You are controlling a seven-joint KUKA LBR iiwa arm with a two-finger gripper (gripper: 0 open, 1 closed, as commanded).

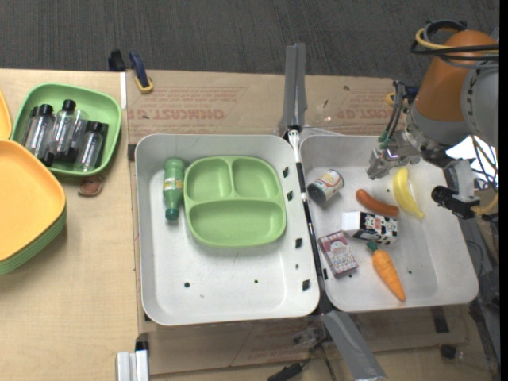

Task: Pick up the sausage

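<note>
Pincer (pixel 386 159), finger state indiscernible, above right bin (pixel 444 288); sausage (pixel 377 202) just below it, banana (pixel 408 192) immediately beside.

Gripper (pixel 386 159) sits over the right bin (pixel 444 288), near its far wall. Sausage (pixel 377 202) lies just below the fingertips, apart from them, not held. Banana (pixel 408 194) just right of the fingertips, touching the sausage's right end. Small can (pixel 325 186) lies to their left. Black-and-white carton (pixel 375 226), pink carton (pixel 338 253) and carrot (pixel 389 275) lie farther below. Left bin (pixel 159 292) holds a green divided plate (pixel 234 200) and a green bottle (pixel 173 187).
</note>
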